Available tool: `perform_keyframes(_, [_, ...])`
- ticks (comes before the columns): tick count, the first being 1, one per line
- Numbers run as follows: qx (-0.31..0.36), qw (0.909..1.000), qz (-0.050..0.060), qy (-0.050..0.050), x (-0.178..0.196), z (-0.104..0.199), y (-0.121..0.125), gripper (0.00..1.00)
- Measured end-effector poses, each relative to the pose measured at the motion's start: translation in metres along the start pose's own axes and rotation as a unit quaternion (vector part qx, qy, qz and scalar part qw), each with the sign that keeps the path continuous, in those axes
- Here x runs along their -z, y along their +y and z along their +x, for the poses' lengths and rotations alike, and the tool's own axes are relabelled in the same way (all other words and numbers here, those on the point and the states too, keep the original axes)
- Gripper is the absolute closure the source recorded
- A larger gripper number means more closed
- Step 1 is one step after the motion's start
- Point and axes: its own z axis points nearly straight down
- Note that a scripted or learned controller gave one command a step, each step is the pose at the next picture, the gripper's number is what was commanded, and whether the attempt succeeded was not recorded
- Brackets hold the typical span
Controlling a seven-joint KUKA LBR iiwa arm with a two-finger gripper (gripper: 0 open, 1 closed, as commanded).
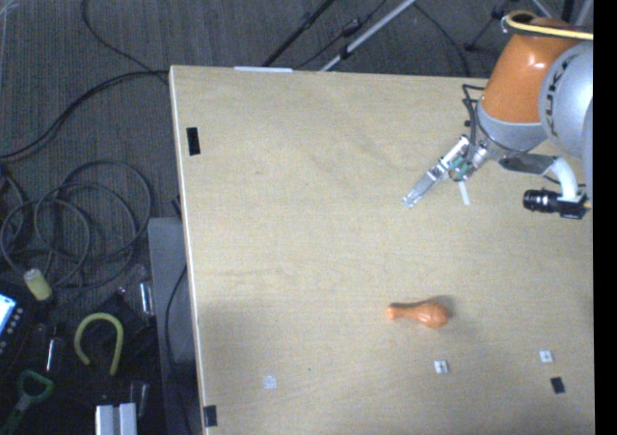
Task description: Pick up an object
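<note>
No object is held yet: the gripper point(424, 192), its grip state impossible to tell, is poised well apart from the orange pin point(420, 313); a descent there is needed.

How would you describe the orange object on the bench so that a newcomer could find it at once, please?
Start at the large tan bench top and look toward its near right part, below the gripper. There lies the orange pear-shaped object, on its side, narrow end pointing left. It alone is orange and rounded; the small markers nearby are tiny and flat.

1 orange obj point(419, 313), 1 gripper point(436, 182), 1 tan board point(289, 231), 2 black markers point(194, 141).
</note>
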Motion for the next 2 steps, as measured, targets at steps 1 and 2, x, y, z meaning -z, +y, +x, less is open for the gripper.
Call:
perform_keyframes(1, [0.027,0.9996,0.001,0.0,-0.042,-0.007,0.016,0.0])
perform_keyframes(2, [0.026,0.9997,0.0,-0.002,-0.031,-0.008,0.017,1.0])
